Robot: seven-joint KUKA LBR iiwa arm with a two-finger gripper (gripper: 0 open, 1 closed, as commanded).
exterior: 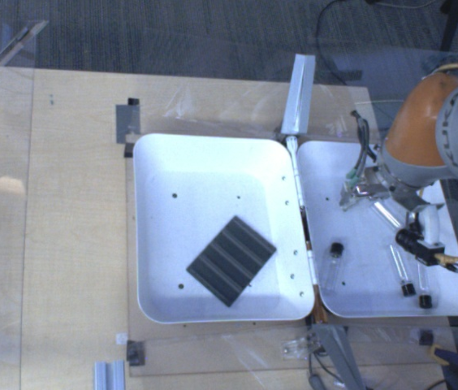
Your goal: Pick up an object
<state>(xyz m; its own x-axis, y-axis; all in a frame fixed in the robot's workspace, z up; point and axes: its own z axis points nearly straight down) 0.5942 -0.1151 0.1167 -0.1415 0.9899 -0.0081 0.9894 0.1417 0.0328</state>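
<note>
A dark ribbed rectangular slab (231,260) lies slantwise on the floor of the left bin (156,218). A small object with a black cap (336,251) and a clear lower part sits in the right bin (326,169), near its left wall. My gripper (416,295) hangs low over the front right corner of the right bin. Its two thin fingers (408,288) point toward the front rim. They stand apart and nothing shows between them. The small capped object is well to the gripper's left.
A metal bar (300,94) sticks out behind the seam between the bins. The grey and orange arm (428,132) covers the right bin's back right part. A black bracket (129,120) sits on the bench behind the left bin.
</note>
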